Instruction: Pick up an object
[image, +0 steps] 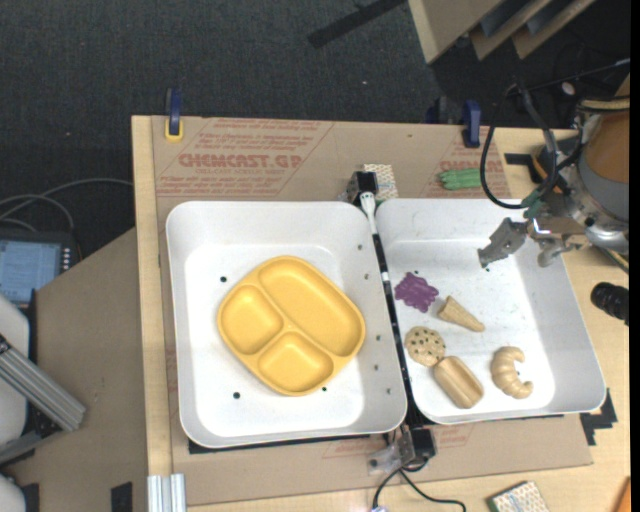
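In the camera view we see the gripper hanging above the far right part of the right bin, its two fingers spread apart with nothing between them. The candidates for picking lie toward that bin's near left: a purple grape cluster, an ice cream cone, a cookie, a bread roll and a croissant. The left bin holds a yellow divided plate. We judge the main risk to be crowding: the cookie touches the bread roll, so a descent there could nudge one aside or close on both. The flat cookie may also slip the fingers. The arm is cut off at the right edge, and the fingertips are small and blurred.
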